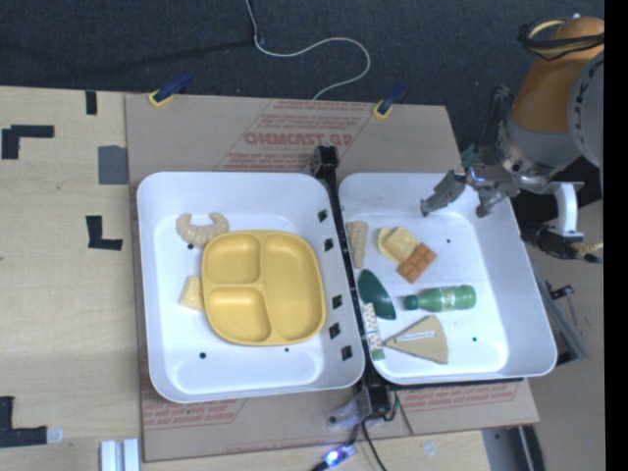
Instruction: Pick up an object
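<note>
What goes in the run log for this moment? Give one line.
pincer: open, above right bin far edge | held: nothing | right bin: green bottle, cracker | left bin: yellow plate

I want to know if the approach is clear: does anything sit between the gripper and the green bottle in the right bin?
Nothing visible does. The gripper hangs open over the right bin's far edge, with bare floor between it and the green bottle; the waffle piece lies off to the side.

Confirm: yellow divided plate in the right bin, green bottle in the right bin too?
Not quite. The camera view shows the yellow divided plate in the left bin, not the right. The green bottle is indeed in the right bin.
</note>
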Controlling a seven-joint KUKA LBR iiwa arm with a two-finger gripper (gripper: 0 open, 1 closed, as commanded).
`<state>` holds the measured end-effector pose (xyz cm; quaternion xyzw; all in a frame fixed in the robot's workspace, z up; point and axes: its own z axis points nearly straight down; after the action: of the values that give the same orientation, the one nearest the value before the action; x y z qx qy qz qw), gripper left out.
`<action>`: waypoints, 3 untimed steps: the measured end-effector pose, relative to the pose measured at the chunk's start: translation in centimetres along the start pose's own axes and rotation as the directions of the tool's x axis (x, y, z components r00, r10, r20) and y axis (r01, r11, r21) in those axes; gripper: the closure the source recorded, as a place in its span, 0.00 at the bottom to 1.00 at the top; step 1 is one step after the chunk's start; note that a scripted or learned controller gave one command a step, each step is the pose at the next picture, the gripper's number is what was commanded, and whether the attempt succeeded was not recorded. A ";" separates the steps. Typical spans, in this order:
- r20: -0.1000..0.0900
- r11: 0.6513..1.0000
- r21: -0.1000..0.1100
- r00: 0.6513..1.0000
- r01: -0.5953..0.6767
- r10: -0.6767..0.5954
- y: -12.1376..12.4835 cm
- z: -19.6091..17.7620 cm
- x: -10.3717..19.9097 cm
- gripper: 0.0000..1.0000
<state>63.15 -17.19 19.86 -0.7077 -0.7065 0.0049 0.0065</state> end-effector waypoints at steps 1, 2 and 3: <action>0.003 1.000 -0.014 1.000 0.003 -0.003 0.3 -0.9 0.0 0.00; 0.002 1.000 -0.010 1.000 0.004 -0.004 -0.4 3.7 0.3 0.00; 0.001 1.000 -0.010 1.000 0.004 -0.004 -0.2 9.8 1.2 0.00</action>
<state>62.81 -15.92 10.09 -0.7063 -0.7079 0.0018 0.0024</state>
